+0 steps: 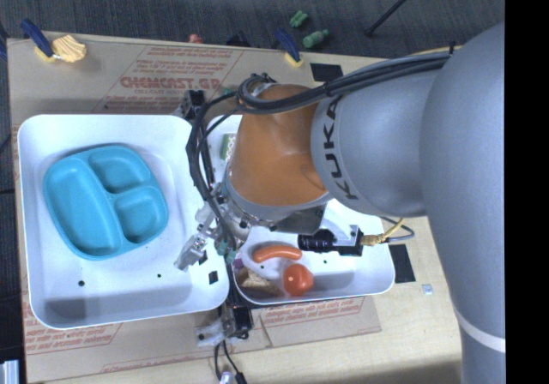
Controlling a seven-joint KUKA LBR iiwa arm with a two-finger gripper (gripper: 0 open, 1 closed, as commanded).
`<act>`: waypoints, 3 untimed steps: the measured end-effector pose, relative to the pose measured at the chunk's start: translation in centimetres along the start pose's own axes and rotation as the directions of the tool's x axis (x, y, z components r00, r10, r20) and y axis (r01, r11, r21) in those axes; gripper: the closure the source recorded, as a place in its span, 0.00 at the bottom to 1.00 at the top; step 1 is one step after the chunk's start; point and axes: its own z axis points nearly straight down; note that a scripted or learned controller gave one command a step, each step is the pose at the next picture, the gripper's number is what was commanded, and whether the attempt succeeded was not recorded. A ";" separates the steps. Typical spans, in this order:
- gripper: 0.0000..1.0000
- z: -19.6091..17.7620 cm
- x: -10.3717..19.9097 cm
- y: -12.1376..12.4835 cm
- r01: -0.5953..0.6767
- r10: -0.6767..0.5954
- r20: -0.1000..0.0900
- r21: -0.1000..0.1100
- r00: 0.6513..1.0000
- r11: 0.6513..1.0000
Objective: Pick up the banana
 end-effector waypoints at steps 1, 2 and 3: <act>0.00 9.9 2.6 6.9 -0.065 0.065 0.002 -0.003 0.998 0.998; 0.00 -0.1 -2.4 4.3 0.033 -0.033 0.002 0.000 0.999 0.999; 0.00 -5.5 -7.3 -5.3 0.164 -0.164 0.002 0.001 0.987 0.987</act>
